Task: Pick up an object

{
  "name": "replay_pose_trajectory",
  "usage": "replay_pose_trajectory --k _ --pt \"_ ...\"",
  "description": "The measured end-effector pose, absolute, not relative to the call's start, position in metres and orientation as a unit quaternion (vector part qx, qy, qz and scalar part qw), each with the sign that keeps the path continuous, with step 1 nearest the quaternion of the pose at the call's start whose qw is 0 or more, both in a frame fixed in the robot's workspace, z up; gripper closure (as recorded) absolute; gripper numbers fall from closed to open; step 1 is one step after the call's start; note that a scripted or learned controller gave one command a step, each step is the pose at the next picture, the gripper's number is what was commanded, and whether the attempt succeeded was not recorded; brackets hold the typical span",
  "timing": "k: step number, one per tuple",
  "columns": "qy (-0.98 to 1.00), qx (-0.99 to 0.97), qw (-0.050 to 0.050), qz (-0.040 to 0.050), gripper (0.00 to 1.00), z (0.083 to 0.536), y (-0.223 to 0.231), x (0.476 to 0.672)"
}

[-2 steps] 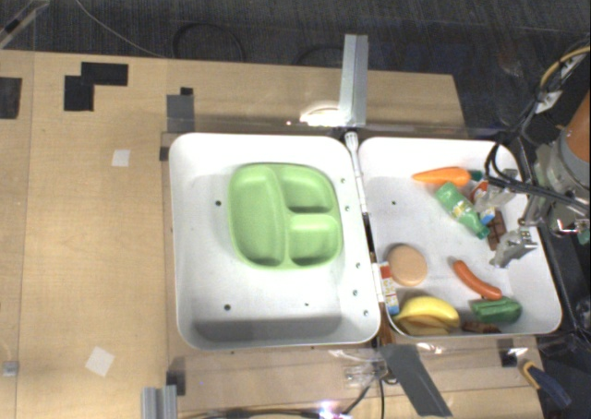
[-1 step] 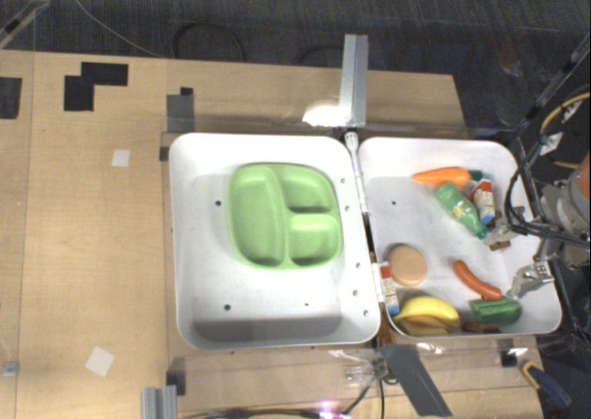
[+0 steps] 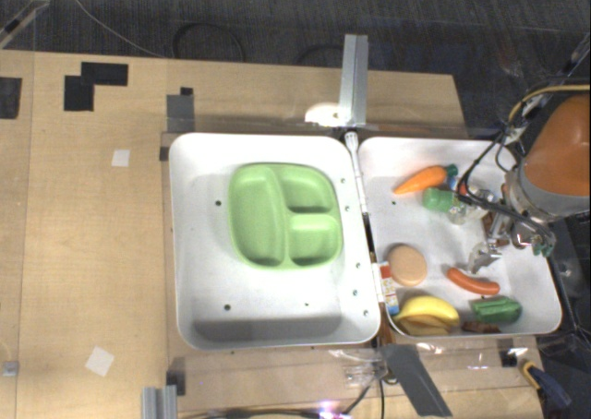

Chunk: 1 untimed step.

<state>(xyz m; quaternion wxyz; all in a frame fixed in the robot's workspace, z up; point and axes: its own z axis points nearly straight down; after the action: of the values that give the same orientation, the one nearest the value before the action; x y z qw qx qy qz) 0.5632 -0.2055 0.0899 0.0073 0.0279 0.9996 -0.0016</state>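
Two bins sit before me. My gripper (image 3: 481, 258) hangs over the right bin (image 3: 545, 290), just at 12 o'clock of the red sausage (image 3: 472, 281). Its grip, I cannot tell.

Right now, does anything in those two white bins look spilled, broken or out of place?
Nothing stands out. The green divided plate lies flat in the left bin. In the right bin the toy foods lie loose but whole: carrot, round bun, banana, sausage. The gripper hangs just above the sausage.

Red sausage (image 3: 472, 281) flat in right bin (image 3: 554, 311)
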Motion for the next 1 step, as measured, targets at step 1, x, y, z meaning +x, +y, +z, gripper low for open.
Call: replay_pose_trajectory --k 1 --pt "1.000 0.012 0.008 -0.0014 0.00 0.0910 -0.1570 0.4916"
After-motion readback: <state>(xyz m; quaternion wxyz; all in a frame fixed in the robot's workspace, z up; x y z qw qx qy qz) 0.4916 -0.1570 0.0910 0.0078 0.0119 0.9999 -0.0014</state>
